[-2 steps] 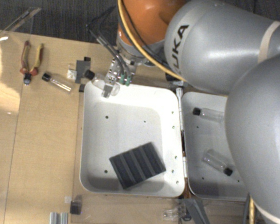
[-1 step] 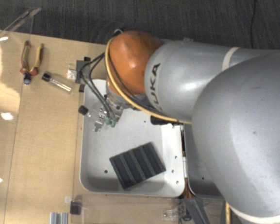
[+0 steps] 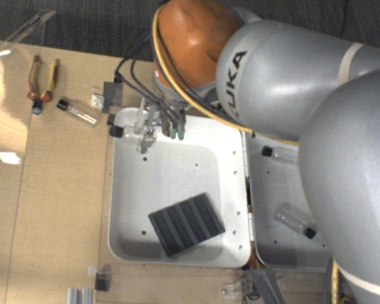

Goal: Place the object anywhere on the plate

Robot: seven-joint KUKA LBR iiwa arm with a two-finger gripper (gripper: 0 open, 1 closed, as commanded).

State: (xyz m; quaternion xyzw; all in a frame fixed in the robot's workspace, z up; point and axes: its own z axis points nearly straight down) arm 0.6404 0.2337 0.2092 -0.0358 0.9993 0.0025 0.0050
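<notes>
The grey KUKA arm with the orange band (image 3: 282,77) is reaching in over the bench, and its gripper (image 3: 157,130) is hanging above the far left corner of the left white bin (image 3: 113,240), a tangle of cables trailing from the wrist. From where I am standing I cannot tell whether the gripper is apart or together, and I am not seeing anything held in it. The dark ribbed rectangular plate (image 3: 186,224) is lying at a slant on the floor of the same bin, towards its near edge and well apart from the gripper. The likeliest object, to my eye, is the clear plastic tube with a black cap (image 3: 295,221), which is lying in the right white bin (image 3: 267,254) near that bin's left wall, partly under the arm's bulk. If that is so, the step in hand is looking like the pick. Doing it well is meaning crossing to the right bin, coming down square across the tube's middle so it is not rolling away, and lifting clear of the wall between the bins before carrying it to the ribbed plate.
</notes>
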